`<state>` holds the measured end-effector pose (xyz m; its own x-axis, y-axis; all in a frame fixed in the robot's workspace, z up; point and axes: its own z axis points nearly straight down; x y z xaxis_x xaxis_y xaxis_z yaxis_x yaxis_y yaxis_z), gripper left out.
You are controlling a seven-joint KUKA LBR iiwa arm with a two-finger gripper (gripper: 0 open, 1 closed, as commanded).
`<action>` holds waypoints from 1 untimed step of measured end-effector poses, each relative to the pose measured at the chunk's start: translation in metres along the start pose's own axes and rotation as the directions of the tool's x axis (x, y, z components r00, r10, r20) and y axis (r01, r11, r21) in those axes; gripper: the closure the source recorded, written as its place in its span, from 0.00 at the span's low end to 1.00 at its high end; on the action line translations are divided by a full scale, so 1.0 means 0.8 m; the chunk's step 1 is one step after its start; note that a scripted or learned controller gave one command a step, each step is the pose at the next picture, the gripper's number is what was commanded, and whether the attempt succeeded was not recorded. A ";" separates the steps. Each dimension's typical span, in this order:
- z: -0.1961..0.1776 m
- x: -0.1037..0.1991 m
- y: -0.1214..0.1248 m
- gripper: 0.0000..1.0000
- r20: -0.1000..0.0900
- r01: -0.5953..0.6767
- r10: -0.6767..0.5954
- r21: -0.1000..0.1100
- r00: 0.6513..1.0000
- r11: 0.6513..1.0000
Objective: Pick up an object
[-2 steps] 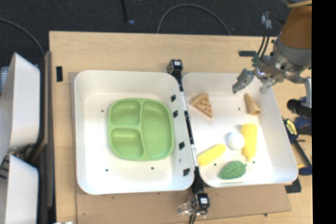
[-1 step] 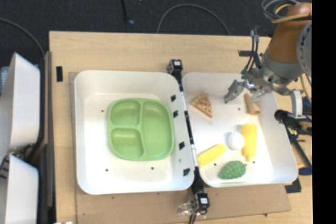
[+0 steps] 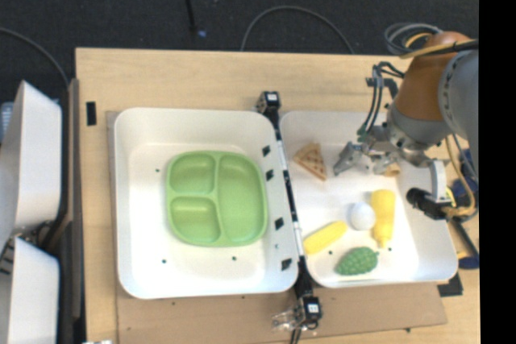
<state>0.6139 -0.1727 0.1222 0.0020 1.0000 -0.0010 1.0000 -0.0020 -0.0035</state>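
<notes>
The gripper [image 3: 367, 158] hung low over the upper part of the right bin [image 3: 322, 123], reaching in from the right under the orange band of the arm [image 3: 427, 93]. Its two grey fingers were spread apart, one tip toward the wedge side and the other toward the arm side, with nothing visible between them; a small tan scrap [image 3: 392, 170] lay just beneath the arm-side finger, too small to identify. Nearest to the tool on its far side, away from the arm, lay a tan wedge [image 3: 312, 161], like a slice of toast or pizza, just beside the outer fingertip but apart from it, its point turned down toward the bin's lower edge. Below the gripper, a little further off, sat a white ball [image 3: 361, 214] touching a yellow corn-like piece [image 3: 383, 217] whose long axis ran roughly up and down the bin. Further still, a second yellow piece [image 3: 324, 238] lay aslant near the divider, and a green knobbly lump [image 3: 356, 261] rested by the bin's lower rim. Judging from this, the wedge was the likeliest target: a short sideways shift away from the arm would have put it between the fingers. The left bin [image 3: 129, 197] held a green divided plate [image 3: 216, 198], well apart from the tool.
</notes>
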 end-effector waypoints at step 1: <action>0.027 -0.002 0.000 0.00 0.001 -0.003 0.003 -0.003 1.000 1.000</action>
<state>0.6141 -0.1741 0.1004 0.0048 1.0000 -0.0024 1.0000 -0.0048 -0.0004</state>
